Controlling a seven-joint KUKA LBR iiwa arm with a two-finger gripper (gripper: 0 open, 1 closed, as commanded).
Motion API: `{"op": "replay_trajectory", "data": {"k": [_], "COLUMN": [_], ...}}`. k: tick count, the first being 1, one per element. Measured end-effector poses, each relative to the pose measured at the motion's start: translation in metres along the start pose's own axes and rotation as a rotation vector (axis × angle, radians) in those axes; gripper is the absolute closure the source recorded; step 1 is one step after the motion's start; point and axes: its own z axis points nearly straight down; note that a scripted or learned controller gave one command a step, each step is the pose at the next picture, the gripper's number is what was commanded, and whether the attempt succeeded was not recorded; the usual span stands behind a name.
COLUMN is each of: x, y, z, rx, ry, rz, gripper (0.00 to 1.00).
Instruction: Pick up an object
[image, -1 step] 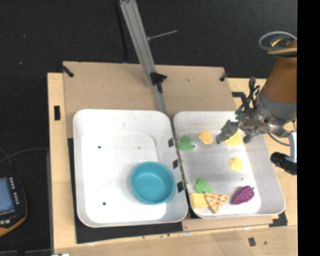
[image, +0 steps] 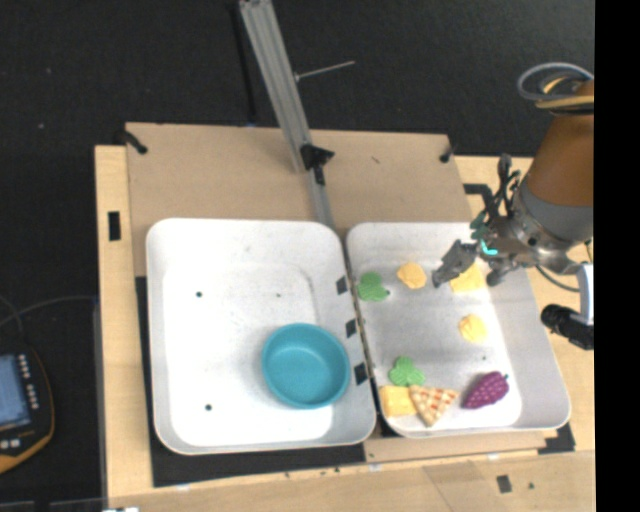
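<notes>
Landmark: the right bin (image: 520, 400) — every place below is given relative to it.
Hand: the hand (image: 470, 265) hangs over the far part of the right bin, near its back-right corner; two dark fingers spread fairly wide, one reaching toward the bin's middle, one nearer the arm, with nothing seen between them.
Likely target: the yellow piece (image: 468, 282) at the far right of the right bin, just under the hand — my guess from how near it is, since the task names no particular thing.
Its look: pale yellow, small, flattish and blocky, partly covered by the hand, so its full outline is hard to read.
Neighbours: an orange-yellow piece (image: 411, 275) just beside it toward the bin's middle; a round yellow piece (image: 472, 327) nearer the bin's front; a green piece (image: 373, 289) by the bin's left wall.
Front cluster: a purple grape bunch (image: 486, 389), a pizza slice (image: 433, 403), a yellow block (image: 397, 401) and a green leafy piece (image: 405, 373) crowd the right bin's front edge, well apart from the hand.
Risk — miss: a low flat piece may slip out as the fingers close, being pushed rather than pinched.
Risk — wall: the target lies near the bin's back-right wall, so a finger could catch the rim on the way down.
Risk — neighbour: the inner finger could nudge the orange-yellow piece.
Elsewhere: a blue bowl (image: 303, 364) sits in the left bin (image: 200, 260), beyond the right bin's left wall, on the tabletop (image: 250, 170).
</notes>
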Motion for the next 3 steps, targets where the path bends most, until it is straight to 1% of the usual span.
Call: {"op": "replay_trajectory", "data": {"k": [1,2,3], "x": [0.0,-0.004,-0.005], "y": [0.001,0.005,0.004], "z": [0.04,0.101,0.152], "rx": [0.002,0.006,0.005], "ry": [-0.002,-0.003,-0.002], "rz": [0.004,0.003,0.004], "gripper": [0.0,0.0,0.0]}}
